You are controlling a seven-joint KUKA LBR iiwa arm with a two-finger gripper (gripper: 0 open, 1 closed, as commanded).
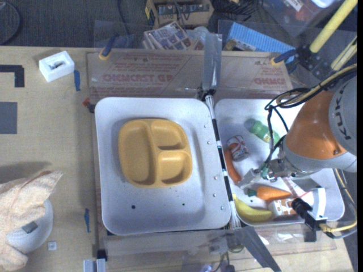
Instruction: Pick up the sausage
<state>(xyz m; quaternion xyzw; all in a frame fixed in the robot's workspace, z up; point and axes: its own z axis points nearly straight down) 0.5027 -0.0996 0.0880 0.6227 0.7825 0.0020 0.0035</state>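
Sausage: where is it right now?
In the camera view the sausage lies in the right bin, along its left wall, just below a small red-and-white packet and left of the claw.

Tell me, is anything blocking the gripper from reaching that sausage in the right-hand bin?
Nothing visible does. The gripper is close beside the sausage, which lies along the left wall of the right bin. The carrot and banana lie nearer the front edge, off that path.
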